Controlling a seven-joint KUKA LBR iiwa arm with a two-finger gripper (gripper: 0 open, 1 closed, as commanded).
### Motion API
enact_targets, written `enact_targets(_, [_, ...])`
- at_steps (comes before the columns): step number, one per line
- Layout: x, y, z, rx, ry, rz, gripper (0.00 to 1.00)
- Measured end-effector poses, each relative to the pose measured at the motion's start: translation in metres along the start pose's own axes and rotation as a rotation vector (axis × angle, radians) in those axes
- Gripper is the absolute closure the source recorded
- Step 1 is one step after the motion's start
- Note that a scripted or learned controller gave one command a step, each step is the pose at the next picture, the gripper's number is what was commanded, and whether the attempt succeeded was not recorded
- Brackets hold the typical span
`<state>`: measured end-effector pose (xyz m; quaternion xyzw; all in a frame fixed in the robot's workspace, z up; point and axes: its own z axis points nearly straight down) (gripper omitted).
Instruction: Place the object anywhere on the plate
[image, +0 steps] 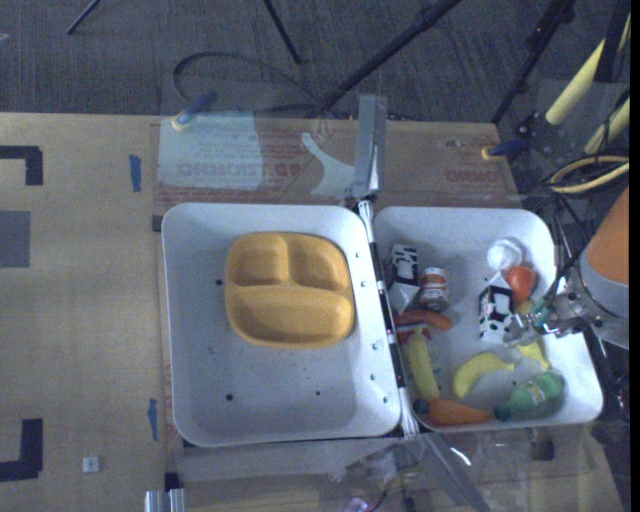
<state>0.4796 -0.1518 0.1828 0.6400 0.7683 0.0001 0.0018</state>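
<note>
A yellow plate (290, 290) with three compartments lies in the left bin (190, 330), nothing on it. The right bin (578, 390) holds several toy foods. My gripper (528, 327) is low at the right side of that bin, just right of a black-and-white cow-print carton (494, 310) and below a red-orange fruit (520, 281). A small yellow piece (536, 352) lies just beneath it. I cannot make out anything held in the gripper.
Also in the right bin are a second cow-print carton (403, 268), a small can (433, 288), a red sausage-like piece (424, 320), two bananas (423, 368), a carrot (460, 411), a green bottle (530, 397) and a white cup (505, 252). The bins' raised rims meet between them.
</note>
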Motion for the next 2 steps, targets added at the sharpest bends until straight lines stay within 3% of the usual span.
enact_targets(1, [-0.0705, -0.0145, 0.0601, 0.005, 0.004, -0.037, 1.00])
enact_targets(2, [-0.0666, -0.0122, 0.0601, 0.004, 0.010, -0.044, 0.00])
